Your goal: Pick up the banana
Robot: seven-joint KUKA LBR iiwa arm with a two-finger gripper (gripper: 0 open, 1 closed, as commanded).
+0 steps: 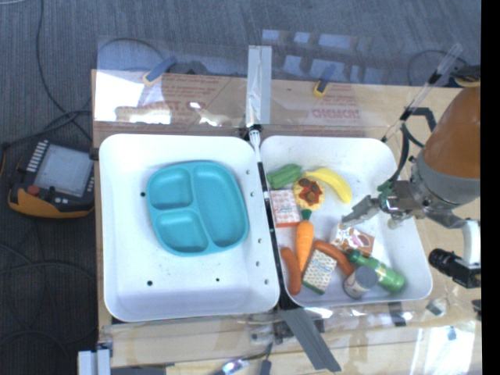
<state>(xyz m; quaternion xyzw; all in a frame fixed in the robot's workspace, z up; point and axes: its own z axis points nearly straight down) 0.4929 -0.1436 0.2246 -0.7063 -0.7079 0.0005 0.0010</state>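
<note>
Green bottle (380, 269), banana (331, 182), labels unreadable

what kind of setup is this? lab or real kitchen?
Most likely a robot lab bench, not a kitchen: two white bins side by side on a bench, toy-like food such as a banana and carrot, a teach pendant and loose cables on grey carpet.

The grey arm (457, 158) enters from the right, its orange band above the wrist showing at the frame's edge. The wrist bends leftward and down, carrying the gripper (358, 213) low at a slant. Its two fingers (363, 207) point left and are spread slightly apart, with nothing between them.
</note>
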